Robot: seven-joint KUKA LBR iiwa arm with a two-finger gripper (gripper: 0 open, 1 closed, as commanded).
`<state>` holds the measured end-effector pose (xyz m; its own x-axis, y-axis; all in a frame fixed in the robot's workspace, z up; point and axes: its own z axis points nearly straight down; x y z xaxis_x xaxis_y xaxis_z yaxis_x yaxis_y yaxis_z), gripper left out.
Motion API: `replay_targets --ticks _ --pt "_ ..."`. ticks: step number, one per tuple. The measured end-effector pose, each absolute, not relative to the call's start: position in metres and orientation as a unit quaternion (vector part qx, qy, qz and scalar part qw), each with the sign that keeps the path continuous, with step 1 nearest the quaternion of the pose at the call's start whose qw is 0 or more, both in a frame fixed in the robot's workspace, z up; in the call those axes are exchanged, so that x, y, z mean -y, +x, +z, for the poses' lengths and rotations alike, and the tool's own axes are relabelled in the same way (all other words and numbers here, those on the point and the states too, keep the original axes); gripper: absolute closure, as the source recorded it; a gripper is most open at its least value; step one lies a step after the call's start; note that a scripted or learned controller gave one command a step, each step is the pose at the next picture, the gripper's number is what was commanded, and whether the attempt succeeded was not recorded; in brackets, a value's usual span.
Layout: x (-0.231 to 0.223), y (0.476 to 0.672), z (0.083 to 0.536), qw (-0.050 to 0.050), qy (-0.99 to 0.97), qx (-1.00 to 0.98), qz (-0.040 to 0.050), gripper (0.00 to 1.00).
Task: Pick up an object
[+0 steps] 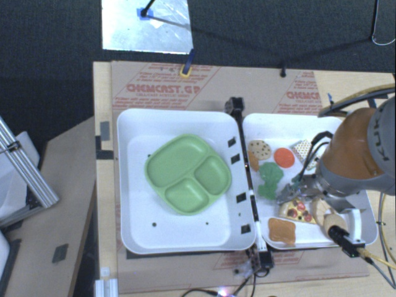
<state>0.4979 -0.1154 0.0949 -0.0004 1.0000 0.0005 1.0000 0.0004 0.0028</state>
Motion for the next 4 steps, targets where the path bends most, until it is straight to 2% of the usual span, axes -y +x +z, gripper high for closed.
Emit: replay_targets --ticks 2,3,4 --pt "0.114 0.513 0.191 0.003 0.705 -0.709 0.0020 1.00" --pt "0.114 0.515 0.227 0.002 0.705 -0.709 0.0016 1.00" --pt "0.079 0.549 0.217 0.001 0.704 -0.710 0.0016 1.00"
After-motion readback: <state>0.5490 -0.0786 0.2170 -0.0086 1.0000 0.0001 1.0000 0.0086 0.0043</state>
